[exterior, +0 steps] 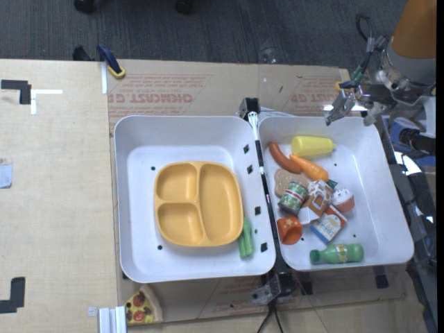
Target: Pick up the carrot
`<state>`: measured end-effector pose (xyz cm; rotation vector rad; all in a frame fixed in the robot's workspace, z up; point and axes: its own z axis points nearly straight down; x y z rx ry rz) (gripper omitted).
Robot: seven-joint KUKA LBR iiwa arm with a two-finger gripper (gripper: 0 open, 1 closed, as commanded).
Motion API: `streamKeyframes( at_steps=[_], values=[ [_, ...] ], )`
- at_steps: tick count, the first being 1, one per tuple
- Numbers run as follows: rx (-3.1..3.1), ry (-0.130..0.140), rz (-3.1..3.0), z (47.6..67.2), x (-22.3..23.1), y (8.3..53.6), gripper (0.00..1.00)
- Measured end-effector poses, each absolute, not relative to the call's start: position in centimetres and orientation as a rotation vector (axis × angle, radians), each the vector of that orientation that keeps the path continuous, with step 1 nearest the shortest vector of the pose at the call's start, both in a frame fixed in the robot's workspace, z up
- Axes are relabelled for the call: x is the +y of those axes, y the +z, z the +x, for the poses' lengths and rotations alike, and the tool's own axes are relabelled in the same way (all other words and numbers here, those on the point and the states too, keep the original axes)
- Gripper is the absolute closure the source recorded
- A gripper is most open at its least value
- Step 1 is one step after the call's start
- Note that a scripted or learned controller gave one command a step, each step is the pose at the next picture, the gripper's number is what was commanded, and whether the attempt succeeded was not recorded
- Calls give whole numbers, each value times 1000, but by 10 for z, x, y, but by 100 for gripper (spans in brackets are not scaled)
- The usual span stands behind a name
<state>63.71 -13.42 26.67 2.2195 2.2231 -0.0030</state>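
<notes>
Carrot (309,166) lies in the right bin (388,207), near its top left, tilted, fat end to the right. It is orange, smooth & pointy. A red hot dog (279,156) touches it on the left. A yellow corn-like toy (312,145) sits just above it. Below it are a round cracker (284,181), a small can w/ a green label (293,196), a little box (320,198), a red & white egg shape (343,199), a juice box (328,226), a red cup (289,230) & a green bottle (336,254) lying flat.

Left bin (132,207) holds a yellow plate (198,204) w/ 3 parts, shiny plastic. A green veg (246,239) lies just beside the plate's right edge.

Both bins are white, shallow, w/ round corners, on a cardboard sheet (180,92) on the wood surface (52,186).

Gripper (354,106) hangs over the top edge of the right bin, well apart from the carrot. Jaws look a bit open, nothing between them.
</notes>
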Motion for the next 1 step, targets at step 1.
streamKeyframes(
  at_steps=[1],
  values=[
    [2496,-1,1908,618,-135,126,0]
  ],
)
